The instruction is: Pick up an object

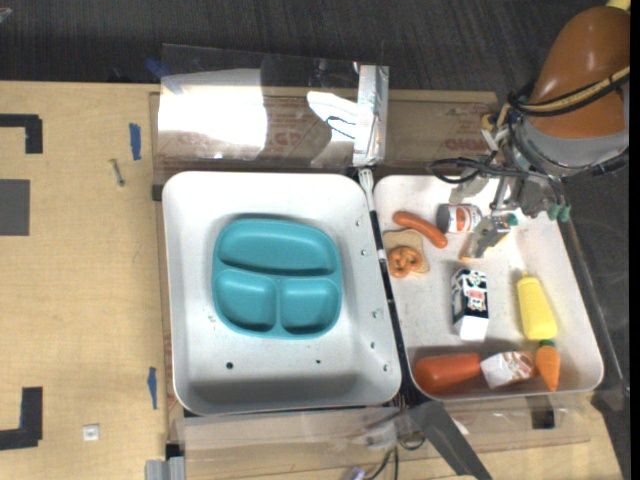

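Camera view. We could read no lettering on any item; the black-and-white carton (471,305) bore only a cow-like pattern. The right bin (585,298) held a hot dog (420,228), a pretzel (406,260), a small can (460,218), a yellow piece (536,308), a carrot (547,365), a red sausage (447,370) and a white packet (506,368). The gripper (488,236) hung at the bin's 12 o'clock, beside the can; whether its fingers were wide or narrow we could not tell. The left bin (190,218) held a teal compartment tray (277,276).
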